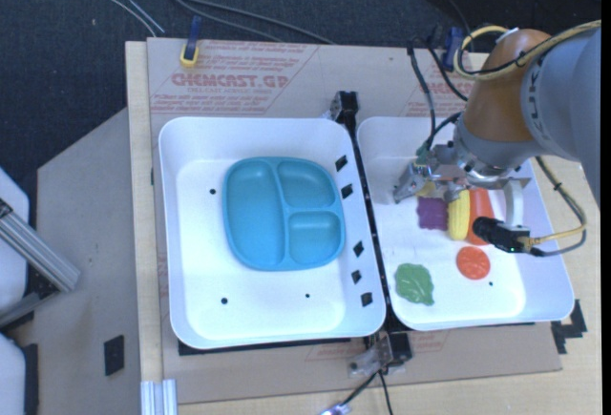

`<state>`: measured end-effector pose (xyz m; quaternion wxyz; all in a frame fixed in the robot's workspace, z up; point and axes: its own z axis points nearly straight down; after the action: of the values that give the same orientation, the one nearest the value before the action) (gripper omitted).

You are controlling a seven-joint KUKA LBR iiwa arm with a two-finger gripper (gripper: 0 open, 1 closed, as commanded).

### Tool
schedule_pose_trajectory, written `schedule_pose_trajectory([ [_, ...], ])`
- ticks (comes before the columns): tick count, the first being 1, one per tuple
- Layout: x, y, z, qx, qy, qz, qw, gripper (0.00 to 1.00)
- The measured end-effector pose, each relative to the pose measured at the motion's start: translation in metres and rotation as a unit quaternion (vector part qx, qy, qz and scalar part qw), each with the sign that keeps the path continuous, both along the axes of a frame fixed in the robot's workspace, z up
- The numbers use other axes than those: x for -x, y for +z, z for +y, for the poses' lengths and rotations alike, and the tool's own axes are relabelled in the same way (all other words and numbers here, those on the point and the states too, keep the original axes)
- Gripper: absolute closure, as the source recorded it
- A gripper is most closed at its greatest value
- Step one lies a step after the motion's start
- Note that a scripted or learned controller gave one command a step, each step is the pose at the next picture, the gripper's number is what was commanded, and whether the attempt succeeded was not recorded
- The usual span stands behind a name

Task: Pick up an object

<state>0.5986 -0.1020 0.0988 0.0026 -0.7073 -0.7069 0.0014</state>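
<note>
Arm (535,89) bent over right bin (549,303) (wrist apparently low)

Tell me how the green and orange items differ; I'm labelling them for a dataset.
The green item is leafy and uneven in outline, while the orange item is round and smooth. The green one lies nearer the divider between the bins; the orange one lies further towards the right bin's outer side. Both lie loose on the right bin's floor, apart from each other.
</note>
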Motion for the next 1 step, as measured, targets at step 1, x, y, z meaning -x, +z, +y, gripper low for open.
schedule_pose_trajectory([
  [1, -0.0007, -0.0134, 0.0005, 0.0004, 0.0, -0.002, 1.0, 0.0],
])
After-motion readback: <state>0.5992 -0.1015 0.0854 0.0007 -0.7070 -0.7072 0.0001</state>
